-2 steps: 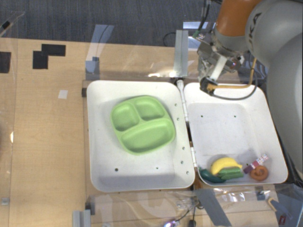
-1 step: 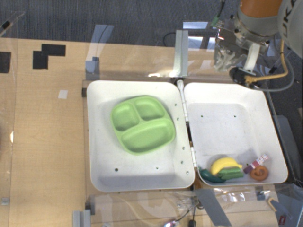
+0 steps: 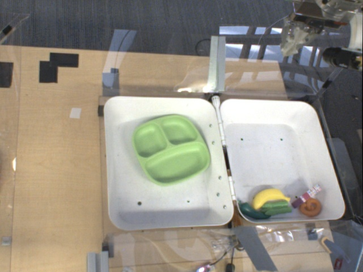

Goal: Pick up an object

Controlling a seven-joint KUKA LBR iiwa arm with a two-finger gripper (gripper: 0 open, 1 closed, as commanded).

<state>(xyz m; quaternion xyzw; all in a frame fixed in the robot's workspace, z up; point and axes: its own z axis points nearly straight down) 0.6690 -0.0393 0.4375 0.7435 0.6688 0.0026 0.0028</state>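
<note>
Two bins: you are looking at a left bin (image 3: 113,152) and a right bin (image 3: 317,123) sitting side by side on the surface (image 3: 51,152), their inner rims touching along the middle.
Left bin: a green divided plate (image 3: 170,149) is lying near its centre, leaving bare white floor all round it.
Right bin: a yellow banana (image 3: 270,196), a dark green piece (image 3: 266,209), an orange ring (image 3: 310,207) and a small pink and white item (image 3: 311,193) are crowding the near rim, the banana resting on the green piece.
Open room: you are getting most of the right bin's floor bare, from the far rim down to that cluster.
Hand: the hand (image 3: 295,38) is hanging beyond the right bin's far edge, well apart from the objects; you cannot tell its state.
</note>
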